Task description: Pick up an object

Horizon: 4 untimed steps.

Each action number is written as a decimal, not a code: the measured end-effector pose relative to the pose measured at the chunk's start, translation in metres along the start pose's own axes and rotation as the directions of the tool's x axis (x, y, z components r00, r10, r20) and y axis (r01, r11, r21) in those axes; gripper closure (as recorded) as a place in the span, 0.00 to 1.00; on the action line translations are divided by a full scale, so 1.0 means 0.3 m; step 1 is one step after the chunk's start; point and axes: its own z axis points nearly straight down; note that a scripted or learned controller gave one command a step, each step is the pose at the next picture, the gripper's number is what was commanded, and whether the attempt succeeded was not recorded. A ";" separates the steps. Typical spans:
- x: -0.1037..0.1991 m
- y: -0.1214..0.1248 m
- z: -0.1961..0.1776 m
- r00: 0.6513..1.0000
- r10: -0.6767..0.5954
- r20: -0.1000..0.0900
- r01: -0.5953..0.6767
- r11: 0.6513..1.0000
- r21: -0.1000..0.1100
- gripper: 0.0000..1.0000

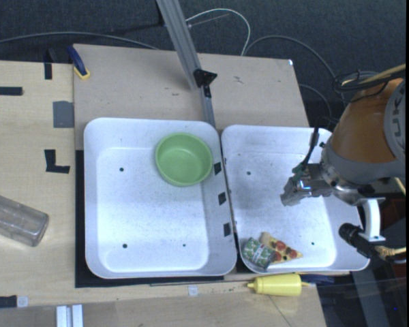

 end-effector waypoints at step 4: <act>0.508 0.160 -0.013 1.000 -0.005 -0.002 0.005 1.000 0.007 1.00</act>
